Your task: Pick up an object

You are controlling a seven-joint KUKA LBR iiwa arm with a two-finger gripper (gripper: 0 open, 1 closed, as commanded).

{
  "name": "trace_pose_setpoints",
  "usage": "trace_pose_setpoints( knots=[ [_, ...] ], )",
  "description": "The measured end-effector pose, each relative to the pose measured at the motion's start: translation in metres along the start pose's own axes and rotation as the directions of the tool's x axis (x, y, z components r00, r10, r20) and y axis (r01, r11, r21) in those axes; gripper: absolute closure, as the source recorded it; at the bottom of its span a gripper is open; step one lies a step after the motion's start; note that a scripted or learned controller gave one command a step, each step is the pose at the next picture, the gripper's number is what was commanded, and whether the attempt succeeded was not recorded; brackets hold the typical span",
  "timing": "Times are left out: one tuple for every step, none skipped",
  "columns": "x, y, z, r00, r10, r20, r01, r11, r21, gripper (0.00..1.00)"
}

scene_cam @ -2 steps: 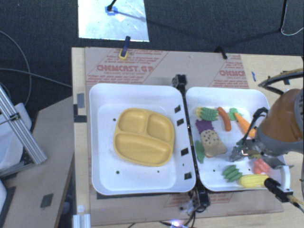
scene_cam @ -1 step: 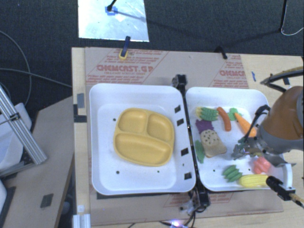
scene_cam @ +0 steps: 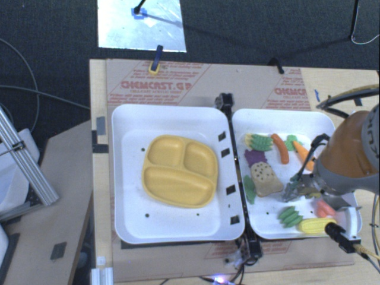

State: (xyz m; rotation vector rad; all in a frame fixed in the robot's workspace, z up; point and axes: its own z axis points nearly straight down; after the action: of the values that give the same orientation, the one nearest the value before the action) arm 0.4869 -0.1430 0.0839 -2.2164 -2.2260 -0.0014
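The right bin holds several toy foods. A tan bread slice lies near its middle, with a purple piece and a green leafy piece behind it. An orange carrot and a second orange piece with a green top lie at the back. A green pea pod, a yellow corn cob and a pink piece lie at the front. My gripper hangs low over the bin floor, just right of the bread slice and behind the pea pod.
The left bin holds a yellow divided plate. A small green piece lies by the divider between the bins. The arm's orange band covers the right bin's right side. Cardboard lies under both bins.
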Motion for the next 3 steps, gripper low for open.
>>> trace_pose_setpoints(
  knots=[
    [0.014, 0.0, 0.0, 1.0, -0.001, 0.0, 0.001, 1.0, 0.0, 1.0],
    [0.084, 0.003, -0.106, 1.0, -0.008, -0.001, 0.008, 1.0, -0.011, 1.0],
    [0.133, 0.026, -0.1, 1.0, -0.006, -0.001, 0.006, 1.0, -0.003, 1.0]
  ],
)
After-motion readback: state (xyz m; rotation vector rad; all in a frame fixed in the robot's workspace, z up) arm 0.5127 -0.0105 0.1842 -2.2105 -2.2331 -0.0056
